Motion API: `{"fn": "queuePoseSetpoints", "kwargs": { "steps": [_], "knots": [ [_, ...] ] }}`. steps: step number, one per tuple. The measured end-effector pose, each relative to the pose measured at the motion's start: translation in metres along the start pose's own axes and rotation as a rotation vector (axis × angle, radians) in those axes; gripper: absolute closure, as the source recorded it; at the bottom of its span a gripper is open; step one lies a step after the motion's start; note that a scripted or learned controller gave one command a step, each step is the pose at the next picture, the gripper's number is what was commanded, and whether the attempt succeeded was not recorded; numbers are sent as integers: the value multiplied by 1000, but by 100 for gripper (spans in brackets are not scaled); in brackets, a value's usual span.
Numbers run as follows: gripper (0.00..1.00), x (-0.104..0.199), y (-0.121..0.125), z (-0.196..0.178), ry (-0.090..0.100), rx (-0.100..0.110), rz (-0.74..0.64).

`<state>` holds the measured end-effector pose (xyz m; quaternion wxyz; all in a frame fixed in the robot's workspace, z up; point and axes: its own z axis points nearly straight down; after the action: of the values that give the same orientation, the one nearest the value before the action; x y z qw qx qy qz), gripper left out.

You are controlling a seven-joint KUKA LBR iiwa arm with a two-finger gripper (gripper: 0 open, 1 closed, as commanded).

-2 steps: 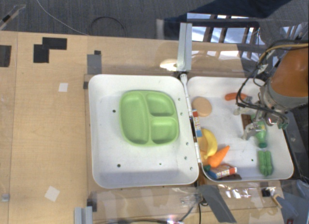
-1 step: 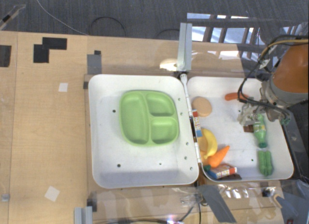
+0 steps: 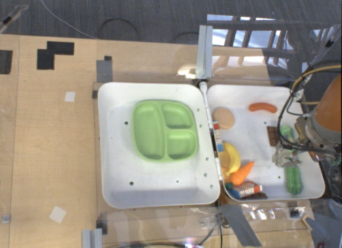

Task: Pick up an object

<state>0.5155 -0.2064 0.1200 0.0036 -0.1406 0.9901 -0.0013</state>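
Nothing lifted yet: the metal pincer hangs low in the right white bin, just above the green cucumber-shaped toy; whether it's open, I cannot tell.

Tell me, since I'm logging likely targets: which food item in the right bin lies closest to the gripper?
The green cucumber, lying just below the gripper near the bin's right wall. The banana, carrot and sausage all lie farther off.
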Motion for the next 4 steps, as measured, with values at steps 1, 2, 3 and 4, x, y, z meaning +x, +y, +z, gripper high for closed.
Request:
{"fn": "queuePoseSetpoints", "kwargs": {
  "steps": [1, 2, 3, 4],
  "knots": [
    [0, -1, 1, 0, 0, 0, -2],
    [0, -12, 69, 29, -11, 6, -140],
    [0, -27, 107, 28, -14, 9, -178],
    [0, -14, 13, -76, -7, 11, -279]
  ]
}}
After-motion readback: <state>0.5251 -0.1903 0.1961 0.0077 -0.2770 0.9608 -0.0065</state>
